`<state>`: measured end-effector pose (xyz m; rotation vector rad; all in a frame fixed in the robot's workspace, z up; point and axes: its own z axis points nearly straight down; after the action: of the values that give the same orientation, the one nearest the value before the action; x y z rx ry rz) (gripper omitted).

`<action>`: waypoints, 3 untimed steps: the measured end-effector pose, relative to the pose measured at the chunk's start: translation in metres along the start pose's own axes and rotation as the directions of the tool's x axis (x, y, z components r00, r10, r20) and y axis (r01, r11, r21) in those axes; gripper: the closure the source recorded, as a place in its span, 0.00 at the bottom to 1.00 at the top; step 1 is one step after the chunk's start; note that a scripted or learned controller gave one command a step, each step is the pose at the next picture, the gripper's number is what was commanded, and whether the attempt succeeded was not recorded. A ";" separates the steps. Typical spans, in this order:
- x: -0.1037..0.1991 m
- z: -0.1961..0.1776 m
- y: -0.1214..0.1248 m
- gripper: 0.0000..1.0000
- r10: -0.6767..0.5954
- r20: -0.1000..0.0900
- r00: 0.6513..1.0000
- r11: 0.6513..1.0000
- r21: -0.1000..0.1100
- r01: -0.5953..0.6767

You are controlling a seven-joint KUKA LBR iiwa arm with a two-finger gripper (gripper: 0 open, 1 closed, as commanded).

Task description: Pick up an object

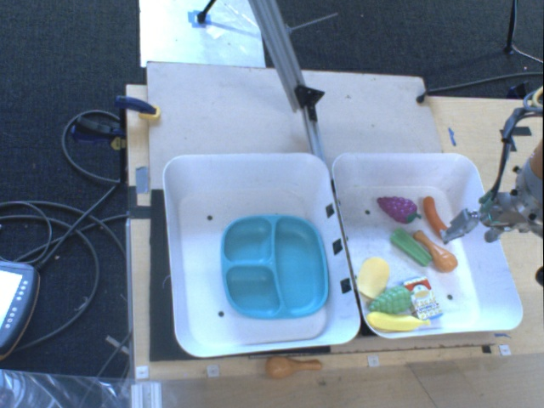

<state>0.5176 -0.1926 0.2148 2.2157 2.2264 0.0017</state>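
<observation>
Toys crowd the right bin (489, 195) as the grey arm reaches in from the right edge of the camera view, its gripper (464, 224) hanging over the bin's right side. Whether the jaws are spread or pressed together cannot be told from this slant; nothing shows between them.

Candidates for the pick lie just left of the tool: an orange carrot (433, 214) closest, with an orange drumstick-like toy (437, 252) and a green pod (410, 246) near it. Purple grapes (397, 208) rest farther left. Toward the near wall sit a yellow chip-shaped piece (372, 276), a green bumpy vegetable (391, 299), a small red-and-white carton (421, 296) and a yellow banana (396, 321).

The left bin (183, 253) holds a blue divided tray (274, 266). An orange toy (293, 365) lies on the bench, outside both bins.

The approach appears to be the step in hand, no object yet lifted. The next move likely calls for lining up over one toy, probably the carrot, descending, and closing cleanly without snagging its neighbours.
</observation>
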 end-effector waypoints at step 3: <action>0.003 0.106 -0.017 0.00 0.004 -0.002 1.000 1.000 0.005 -0.004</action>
<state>0.5003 -0.1891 0.1088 2.2238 2.2253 -0.0022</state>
